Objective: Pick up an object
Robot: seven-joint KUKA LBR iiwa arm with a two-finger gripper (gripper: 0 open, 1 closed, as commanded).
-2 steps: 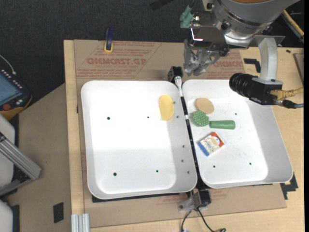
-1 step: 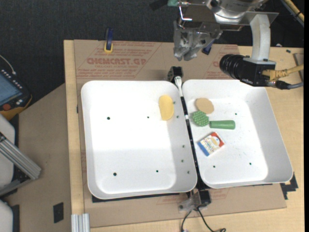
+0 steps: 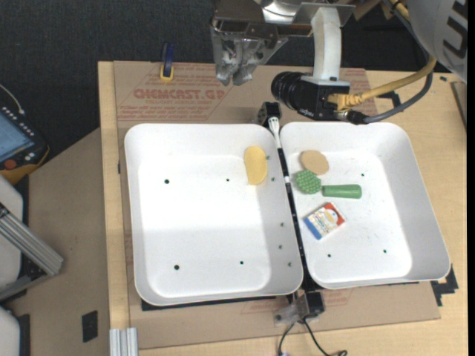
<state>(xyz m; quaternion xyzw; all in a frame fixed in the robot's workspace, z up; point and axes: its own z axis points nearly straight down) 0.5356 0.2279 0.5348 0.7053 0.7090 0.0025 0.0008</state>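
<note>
My gripper [image 3: 236, 71] hangs high above the back edge of the left bin [image 3: 148, 199], over the cardboard, with nothing between its fingers. A yellow oblong piece [image 3: 256, 165] lies in the left bin near its right wall. The right bin [image 3: 401, 221] holds a tan oval piece [image 3: 314, 162], a green brush with a round bristled head [image 3: 324, 187] and a small white, red and blue packet [image 3: 324, 220].
Both bins rest on a cardboard sheet [image 3: 178, 95] printed with red letters. A blue and yellow clip [image 3: 168, 65] sits at its back edge. A device with a blue screen [image 3: 15, 143] lies at the far left.
</note>
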